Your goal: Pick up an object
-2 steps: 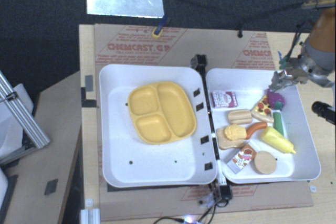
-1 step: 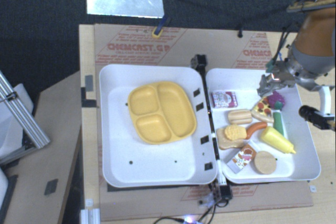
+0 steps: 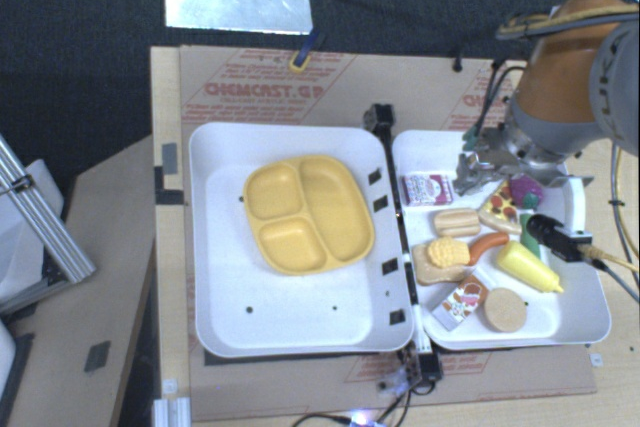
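Dark carpet floor behind a cardboard-topped bench [image 3: 260, 85]; two white bins side by side; left bin [image 3: 215, 315] carries a yellow divided plate [image 3: 305, 212]; right bin [image 3: 580, 320] has the toy food. Gripper [image 3: 478, 170] sits low over the right bin's far end, arm reaching in from the right; can't tell how far open it is, nothing visibly held. Just left of it: small carton [image 3: 425, 188]; directly nearer the camera from it: hot dog bun [image 3: 456, 221], then corn [image 3: 449, 253] on a cutting board; sausage [image 3: 489, 244] beside those. To its right: pizza slice [image 3: 500, 209], purple piece [image 3: 526, 189], partly under the wrist. Farther toward the camera: yellow bottle [image 3: 530, 268], round cookie [image 3: 505, 309], snack box [image 3: 459, 303].
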Available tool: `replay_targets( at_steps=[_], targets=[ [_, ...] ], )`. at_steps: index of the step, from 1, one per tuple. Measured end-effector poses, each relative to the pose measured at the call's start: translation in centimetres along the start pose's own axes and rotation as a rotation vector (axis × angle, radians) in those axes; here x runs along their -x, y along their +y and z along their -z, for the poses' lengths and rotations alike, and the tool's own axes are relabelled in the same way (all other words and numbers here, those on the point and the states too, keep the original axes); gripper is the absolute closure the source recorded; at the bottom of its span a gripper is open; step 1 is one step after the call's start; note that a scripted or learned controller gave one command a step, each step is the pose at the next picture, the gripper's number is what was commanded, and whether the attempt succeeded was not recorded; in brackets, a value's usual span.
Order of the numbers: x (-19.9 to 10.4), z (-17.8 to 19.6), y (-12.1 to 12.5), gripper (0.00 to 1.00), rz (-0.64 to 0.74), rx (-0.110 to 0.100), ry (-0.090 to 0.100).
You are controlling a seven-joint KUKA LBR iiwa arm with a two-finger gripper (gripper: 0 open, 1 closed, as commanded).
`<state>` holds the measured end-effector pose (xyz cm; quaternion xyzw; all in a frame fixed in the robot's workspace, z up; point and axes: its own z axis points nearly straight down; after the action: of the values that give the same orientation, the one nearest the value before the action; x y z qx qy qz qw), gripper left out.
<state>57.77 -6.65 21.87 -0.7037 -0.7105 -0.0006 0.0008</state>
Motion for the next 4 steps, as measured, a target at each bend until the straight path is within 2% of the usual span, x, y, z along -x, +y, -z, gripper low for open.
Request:
replay_targets(
  at_steps=[2, 3, 4],
  targets=[
    [-10.0, -0.4, -1.8, 1.00, -0.001, 0.000, 0.000],
    [-14.5, 1.5, -3.8, 1.00, -0.001, 0.002, 0.000],
    [-13.2, 0.8, -4.8, 1.00, -0.009, 0.000, -0.002]
  ],
)
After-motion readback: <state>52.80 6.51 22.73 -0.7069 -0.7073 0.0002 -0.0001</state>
